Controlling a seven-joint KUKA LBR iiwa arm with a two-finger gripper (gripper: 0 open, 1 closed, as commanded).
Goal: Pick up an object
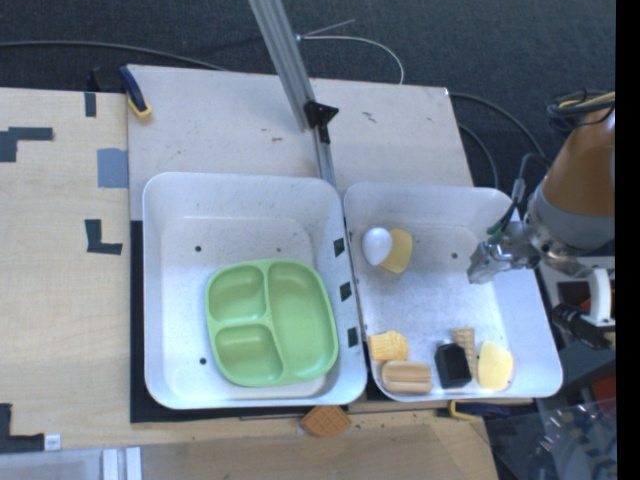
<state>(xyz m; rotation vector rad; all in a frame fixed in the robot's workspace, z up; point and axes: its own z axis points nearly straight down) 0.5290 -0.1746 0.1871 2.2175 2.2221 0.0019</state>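
My gripper (487, 264) hangs over the right edge of the right bin (440, 203), below the orange wrist band. Nothing shows between its fingertips. In that bin a white egg-like object (376, 245) lies against a yellow piece (398, 252) near the left wall. Along the front wall sit a waffle-textured yellow piece (389, 346), a tan bread roll (406, 376), a black block (452, 364), a small tan wafer (464, 340) and a pale yellow lemon-like object (495, 366). All of these lie apart from the gripper.
The left bin (170, 268) holds a green divided plate (271, 322). A round waffle cookie (325, 421) lies on the bench in front of the bins. A metal pole (285, 43) slants over the back, and a blue-yellow clamp (134, 93) lies at the back left.
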